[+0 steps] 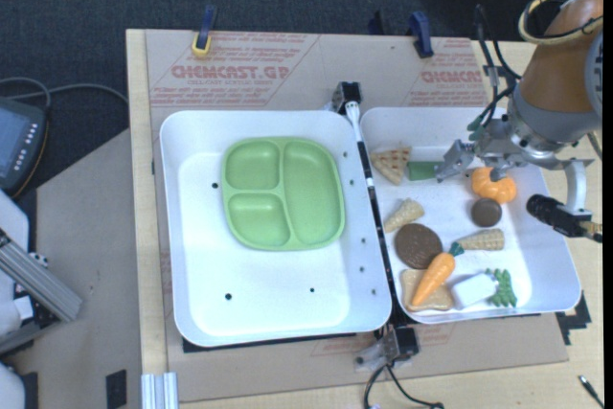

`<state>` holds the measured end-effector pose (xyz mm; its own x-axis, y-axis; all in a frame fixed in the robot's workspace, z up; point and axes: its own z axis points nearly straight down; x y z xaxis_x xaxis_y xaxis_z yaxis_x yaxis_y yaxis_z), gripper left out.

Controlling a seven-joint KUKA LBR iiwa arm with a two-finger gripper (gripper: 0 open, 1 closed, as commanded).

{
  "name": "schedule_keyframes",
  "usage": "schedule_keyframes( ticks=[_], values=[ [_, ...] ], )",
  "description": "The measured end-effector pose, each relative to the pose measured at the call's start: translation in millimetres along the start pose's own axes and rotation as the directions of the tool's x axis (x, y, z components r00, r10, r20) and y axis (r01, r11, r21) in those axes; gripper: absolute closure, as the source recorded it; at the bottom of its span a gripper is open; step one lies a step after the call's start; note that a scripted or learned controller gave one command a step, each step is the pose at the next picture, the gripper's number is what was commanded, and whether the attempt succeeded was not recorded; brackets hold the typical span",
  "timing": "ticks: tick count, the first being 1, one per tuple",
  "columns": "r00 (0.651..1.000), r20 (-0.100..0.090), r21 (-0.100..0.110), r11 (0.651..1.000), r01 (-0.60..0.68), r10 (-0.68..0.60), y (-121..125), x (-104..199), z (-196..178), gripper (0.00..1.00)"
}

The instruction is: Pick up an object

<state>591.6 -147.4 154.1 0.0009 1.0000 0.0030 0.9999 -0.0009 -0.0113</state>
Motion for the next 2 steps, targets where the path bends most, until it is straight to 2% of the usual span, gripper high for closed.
schedule_keyframes(
  ticks=[1,2],
  values=[
    [1.0,0.0,-0.002,1.0,0.001,-0.001,-0.2,1.6,44.7,0.0],
    [1.0,-0.001,-0.003,1.0,0.002,-0.002,-0.6,3.3,73.1,0.0]
  ],
)
